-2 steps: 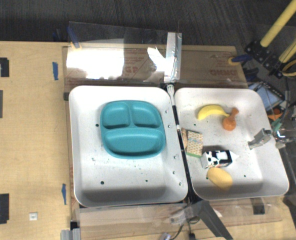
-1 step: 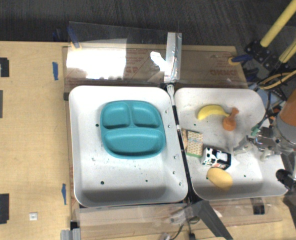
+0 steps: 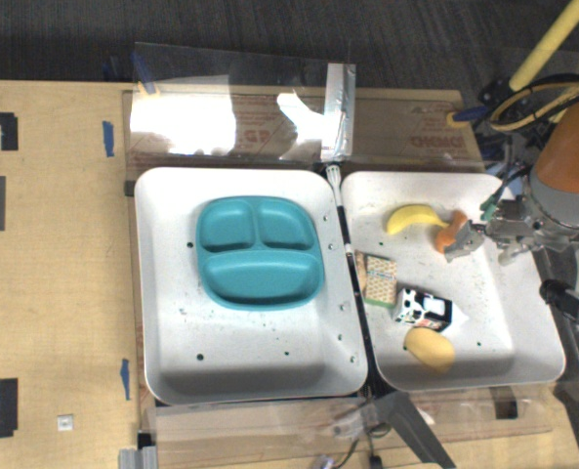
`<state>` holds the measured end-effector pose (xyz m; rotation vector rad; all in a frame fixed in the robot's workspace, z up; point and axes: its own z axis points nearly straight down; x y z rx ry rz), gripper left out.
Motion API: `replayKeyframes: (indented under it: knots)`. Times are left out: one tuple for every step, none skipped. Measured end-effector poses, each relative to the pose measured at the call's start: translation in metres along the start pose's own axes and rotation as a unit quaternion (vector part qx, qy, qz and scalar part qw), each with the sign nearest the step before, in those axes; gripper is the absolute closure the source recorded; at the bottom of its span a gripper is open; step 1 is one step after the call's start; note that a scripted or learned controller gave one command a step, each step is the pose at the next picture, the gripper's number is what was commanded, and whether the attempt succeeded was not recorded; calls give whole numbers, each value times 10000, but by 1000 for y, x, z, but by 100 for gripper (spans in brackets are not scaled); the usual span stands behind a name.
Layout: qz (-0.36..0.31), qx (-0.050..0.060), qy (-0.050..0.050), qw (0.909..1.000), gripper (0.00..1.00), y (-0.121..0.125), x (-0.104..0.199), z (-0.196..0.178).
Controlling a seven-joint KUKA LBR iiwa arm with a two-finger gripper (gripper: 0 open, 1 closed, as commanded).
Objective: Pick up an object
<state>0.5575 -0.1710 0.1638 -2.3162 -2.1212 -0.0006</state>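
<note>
There are two white bins side by side on the counter [image 3: 55,262]. The left bin [image 3: 172,340] has one thing in it: a teal plate [image 3: 260,252] with three sections. It lies flat in the middle of the bin, with its two small sections toward the far side and its one big section toward the near side.

The right bin [image 3: 494,330] has five things in it. One yellow banana [image 3: 413,220] lies near the far side. Its long side runs left to right, and it curves like a little hill, with both ends dipping toward the near side. Just beside its right end is one small orange thing [image 3: 449,234], too small to name for sure. One flat card with a pattern [image 3: 379,279] lies by the left wall of the bin, with its long side running far to near. Next to it is one small black and white thing [image 3: 424,309], tilted a bit. Touching that one, on the near side, is one round yellow fruit [image 3: 430,348], maybe a lemon, with its long side running left to right.

The robot's hand [image 3: 473,234] comes in from the right and is low over the right bin. Its grey tip is just beside the orange thing. I cannot tell if the hand is wide or narrow, or if it holds anything.
</note>
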Motion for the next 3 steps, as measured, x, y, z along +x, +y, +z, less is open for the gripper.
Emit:
replayKeyframes:
  knots:
    - [-1,-21,-9,10000,0,70,10,76]
    - [-12,-20,-18,10000,100,70,11,66]
    - [-47,-22,17,10000,100,59,132,-23]
